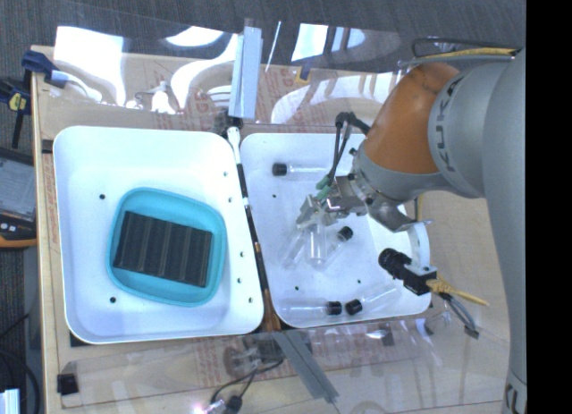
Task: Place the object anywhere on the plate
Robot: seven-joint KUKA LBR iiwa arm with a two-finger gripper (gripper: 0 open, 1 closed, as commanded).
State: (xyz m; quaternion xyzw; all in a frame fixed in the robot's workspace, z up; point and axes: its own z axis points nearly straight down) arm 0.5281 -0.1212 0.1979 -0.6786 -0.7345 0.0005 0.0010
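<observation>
In the right bin [268, 224] the pincer [315, 215] is low over a group of clear plastic tubes [308, 244] with black caps, which lie well apart from the plate, but I cannot tell if it is open or closed, or if it touches them. More such tubes lie near the front wall [335, 308] and the back [290, 170] of this bin. The blue plate [165, 247] with the dark ribbed middle rests in the left bin [80, 171].

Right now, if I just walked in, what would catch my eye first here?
Probably the big grey arm with its orange band, reaching from the right over the right bin, where clear tubes with black caps lie scattered. Then the light-blue plate with a dark ribbed centre, in the left bin.
</observation>
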